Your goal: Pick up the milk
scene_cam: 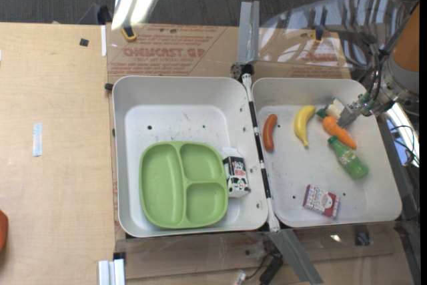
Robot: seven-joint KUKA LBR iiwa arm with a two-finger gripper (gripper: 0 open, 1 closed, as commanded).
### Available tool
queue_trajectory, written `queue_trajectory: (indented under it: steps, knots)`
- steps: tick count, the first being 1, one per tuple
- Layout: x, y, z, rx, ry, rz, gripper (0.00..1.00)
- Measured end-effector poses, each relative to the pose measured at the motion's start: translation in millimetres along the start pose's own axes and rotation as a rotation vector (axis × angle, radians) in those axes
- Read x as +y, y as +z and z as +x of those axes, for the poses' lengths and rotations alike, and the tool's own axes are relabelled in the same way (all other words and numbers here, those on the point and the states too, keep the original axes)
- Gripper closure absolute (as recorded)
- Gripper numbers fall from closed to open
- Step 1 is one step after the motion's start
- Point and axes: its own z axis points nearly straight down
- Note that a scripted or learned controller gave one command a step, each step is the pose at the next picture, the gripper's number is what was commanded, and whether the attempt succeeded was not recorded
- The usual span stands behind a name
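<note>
The milk (235,177) is a small carton with a black and white cow pattern. It stands in the left bin (173,93), by the right wall and against the right edge of a green divided plate (185,183). My gripper (345,117) is over the right bin (373,207), far to the right of the milk, just above the top end of an orange carrot (340,133).
The right bin holds a red sausage (269,131), a yellow banana (303,123), the carrot, a green bottle (349,159) and a red box (321,201). A ridge between the two bins (257,143) runs right beside the milk. The arm comes in from the upper right.
</note>
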Motion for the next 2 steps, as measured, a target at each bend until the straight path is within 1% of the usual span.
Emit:
queue_trajectory:
  steps: [1,2]
  knots:
    - [-81,12,-48,0.001,-0.01,0.0,1.0]
    - [16,30,-92,-0.002,0.025,-0.002,1.0]
